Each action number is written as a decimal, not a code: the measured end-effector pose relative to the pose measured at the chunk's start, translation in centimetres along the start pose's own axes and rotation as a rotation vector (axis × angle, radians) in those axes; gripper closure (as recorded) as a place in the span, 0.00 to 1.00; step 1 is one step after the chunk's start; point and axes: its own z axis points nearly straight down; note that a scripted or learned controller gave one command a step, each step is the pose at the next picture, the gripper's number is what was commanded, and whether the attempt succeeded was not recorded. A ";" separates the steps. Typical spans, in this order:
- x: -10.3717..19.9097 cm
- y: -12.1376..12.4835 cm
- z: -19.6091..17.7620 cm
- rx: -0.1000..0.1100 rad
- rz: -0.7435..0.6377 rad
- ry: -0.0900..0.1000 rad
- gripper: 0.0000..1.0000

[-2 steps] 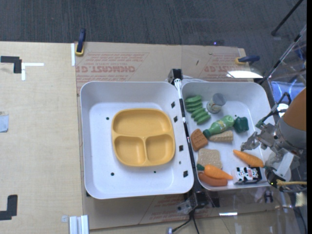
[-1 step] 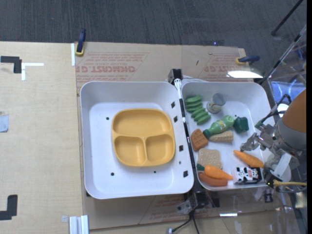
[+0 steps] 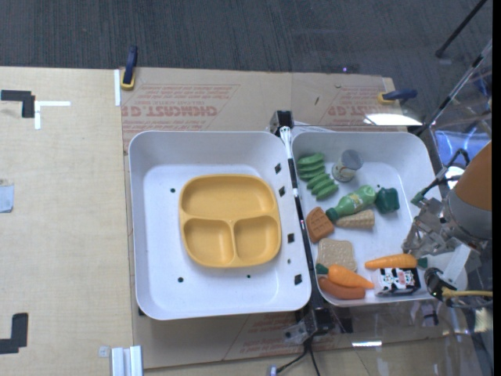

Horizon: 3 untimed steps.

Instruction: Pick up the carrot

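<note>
Lying in right bin's near-right area, slim orange plastic carrot (image 3: pixel 391 262) looks light, stiff, slippery; grip mid-body across width. Metal two-finger gripper (image 3: pixel 427 240) just right of it; state unclear.

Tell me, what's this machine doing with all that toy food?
A robot arm reaches in from the right toward the right bin, which holds toy food: green pieces, a green bottle, bread and more. Its gripper hovers at that bin's right edge, just above a carrot lying near the front. Another carrot-like orange piece lies further left. Nothing is visibly held yet. The left bin holds a yellow divided plate.
</note>
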 end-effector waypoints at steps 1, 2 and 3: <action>0.1 0.0 0.0 0.002 0.000 0.002 0.00; 0.0 -0.2 0.6 0.003 0.082 0.007 0.00; 1.7 -1.8 0.8 -0.004 0.229 -0.005 0.00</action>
